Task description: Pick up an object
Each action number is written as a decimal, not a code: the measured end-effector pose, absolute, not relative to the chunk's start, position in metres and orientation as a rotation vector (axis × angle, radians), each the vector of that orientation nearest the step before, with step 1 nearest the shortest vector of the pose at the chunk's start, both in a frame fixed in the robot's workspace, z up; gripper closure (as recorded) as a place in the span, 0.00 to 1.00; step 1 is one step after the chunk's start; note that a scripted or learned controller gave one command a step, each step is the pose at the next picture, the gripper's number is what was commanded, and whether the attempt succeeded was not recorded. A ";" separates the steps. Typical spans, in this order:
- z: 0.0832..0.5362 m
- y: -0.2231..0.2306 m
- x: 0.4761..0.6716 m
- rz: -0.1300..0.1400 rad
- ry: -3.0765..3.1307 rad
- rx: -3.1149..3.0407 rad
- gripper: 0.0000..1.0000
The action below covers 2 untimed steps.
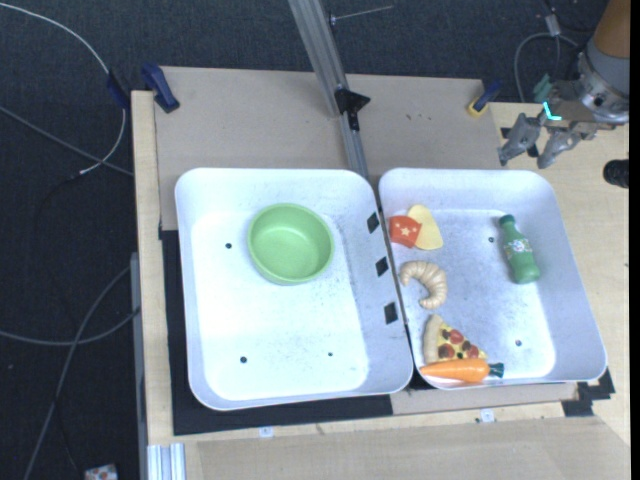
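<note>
Up at about two o'clock in the camera view, the gripper (pixel 537 146) hangs over bare bench just beyond the far rim of the right bin (pixel 570 268), fingers spread apart with nothing between them.

Every candidate sits in that right bin. Nearest the gripper, at roughly three o'clock of the bin, lies a green bottle (pixel 518 249) on its side, well apart from everything else. It looks like a light, stiff plastic toy, smooth and rounded, so it may roll or squirt out; a pinch across the middle of the body seems the safest hold.

Along the bin's nine o'clock wall run a red-and-yellow cheese wedge (pixel 414 228), then a pale croissant (pixel 426 280) below it, both likely hard and light. At six o'clock a pizza slice (pixel 451 343) lies flat, touching an orange carrot (pixel 456 371) pressed against the near rim, an awkward pair for the fingers.

Over in the left bin (pixel 215 348), a green bowl (pixel 290 242) sits upright at about eleven o'clock; its thin rim would be the place to grip.
</note>
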<state>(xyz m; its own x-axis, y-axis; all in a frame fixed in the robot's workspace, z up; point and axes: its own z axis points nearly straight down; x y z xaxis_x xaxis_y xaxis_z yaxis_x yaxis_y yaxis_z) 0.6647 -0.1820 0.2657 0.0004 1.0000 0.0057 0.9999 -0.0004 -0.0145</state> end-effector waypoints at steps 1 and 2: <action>0.270 -0.182 0.666 0.003 -2.216 -2.215 0.00; 0.219 -0.172 0.661 0.007 -2.216 -2.212 0.00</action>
<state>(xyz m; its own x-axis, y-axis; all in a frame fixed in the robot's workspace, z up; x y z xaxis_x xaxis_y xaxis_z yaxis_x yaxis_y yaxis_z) 0.6607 -0.1722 0.2190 -0.0015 1.0000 0.0044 0.9999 0.0015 -0.0105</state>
